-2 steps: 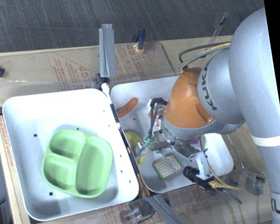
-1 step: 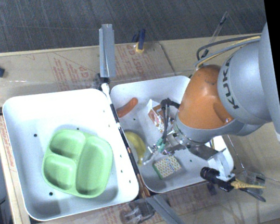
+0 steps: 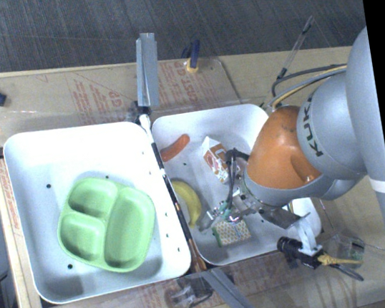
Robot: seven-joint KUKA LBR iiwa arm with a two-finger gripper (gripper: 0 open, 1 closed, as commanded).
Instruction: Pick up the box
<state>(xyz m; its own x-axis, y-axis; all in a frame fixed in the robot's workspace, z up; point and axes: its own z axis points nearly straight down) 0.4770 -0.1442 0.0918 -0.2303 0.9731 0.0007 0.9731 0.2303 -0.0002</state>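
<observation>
Two shallow white plastic bins sit side by side on the wooden bench. The left bin (image 3: 34, 204) holds a light green plastic tray with three compartments (image 3: 107, 223), lying slightly askew near the bin's middle. The right bin (image 3: 240, 114) holds several things: an orange-red sausage-shaped toy (image 3: 175, 146) near its upper left corner, a yellow banana (image 3: 188, 199) against its left wall, and a small white and orange carton box (image 3: 216, 159) lying tilted in the upper middle. Near the bin's lower wall lies a small square pad with a speckled green and tan face (image 3: 231, 232).

The grey arm with its orange band (image 3: 280, 157) reaches over the right bin from the right. Its two-finger gripper (image 3: 234, 204) hangs just above the speckled pad, below the carton box and apart from it. Whether the fingers are wide or closed cannot be told, as wires and the wrist crowd them.
</observation>
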